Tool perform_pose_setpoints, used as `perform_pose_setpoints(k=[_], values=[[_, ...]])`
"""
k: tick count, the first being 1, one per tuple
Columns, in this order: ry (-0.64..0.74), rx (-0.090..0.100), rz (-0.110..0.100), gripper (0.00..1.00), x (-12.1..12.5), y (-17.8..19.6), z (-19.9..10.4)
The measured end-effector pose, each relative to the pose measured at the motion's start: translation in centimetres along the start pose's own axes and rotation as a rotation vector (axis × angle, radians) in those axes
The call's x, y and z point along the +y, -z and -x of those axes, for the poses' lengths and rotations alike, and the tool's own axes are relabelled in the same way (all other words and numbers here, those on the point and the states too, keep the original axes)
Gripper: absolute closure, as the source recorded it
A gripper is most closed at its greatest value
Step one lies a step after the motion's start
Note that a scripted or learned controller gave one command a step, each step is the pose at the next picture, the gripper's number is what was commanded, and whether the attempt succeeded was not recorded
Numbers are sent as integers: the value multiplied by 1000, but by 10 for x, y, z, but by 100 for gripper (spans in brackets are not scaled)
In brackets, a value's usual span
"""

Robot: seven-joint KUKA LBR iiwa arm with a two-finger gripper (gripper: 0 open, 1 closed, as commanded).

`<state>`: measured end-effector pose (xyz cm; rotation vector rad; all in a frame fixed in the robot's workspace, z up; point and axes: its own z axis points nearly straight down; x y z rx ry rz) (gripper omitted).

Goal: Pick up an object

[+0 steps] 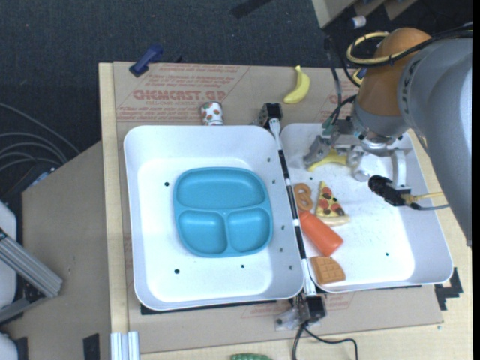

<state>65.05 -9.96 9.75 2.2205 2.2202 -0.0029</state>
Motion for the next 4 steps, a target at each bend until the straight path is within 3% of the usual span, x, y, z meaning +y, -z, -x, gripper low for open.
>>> perform_pose_setpoints(k=[1,2,3,4], values=[[0,-1,2,100,1,10,0],[0,-1,1,0,0,10,0],[-4,3,-20,0,13,-12,-2],[-7,0,-29,100,10,-5,0]])
